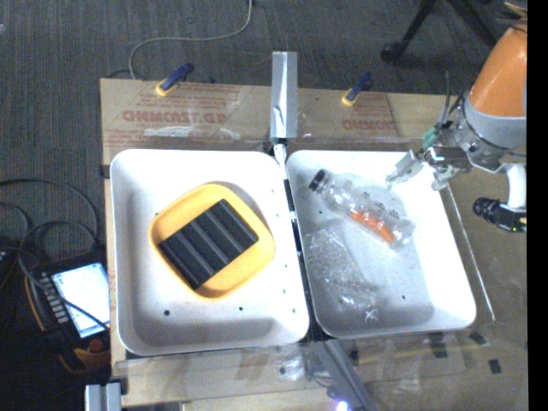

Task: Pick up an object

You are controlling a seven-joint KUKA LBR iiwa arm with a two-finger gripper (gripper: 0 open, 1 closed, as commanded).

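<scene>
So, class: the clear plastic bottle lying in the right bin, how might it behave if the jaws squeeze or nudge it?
The clear bottle lies on its side, so a nudge would probably roll it. It looks see-through and thin-walled, likely light and apt to dent when squeezed. Its smooth surface may slip.

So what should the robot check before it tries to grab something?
1. Is something there to pick? Ok: a clear plastic bottle with a black cap and orange label lies in the right bin.
2. Is the tool near it? Ok: it hovers over the right bin's upper right corner, just beside the bottle.
3. Is the tool free of any object? Ok: nothing sits between its fingers.
4. Is the bottle free of clutter? Not ok: crumpled clear plastic lies close below it.
5. Is the tool open wide enough? Cannot tell.
6. Is the yellow tray out of the way? Ok: it rests in the left bin.
</scene>
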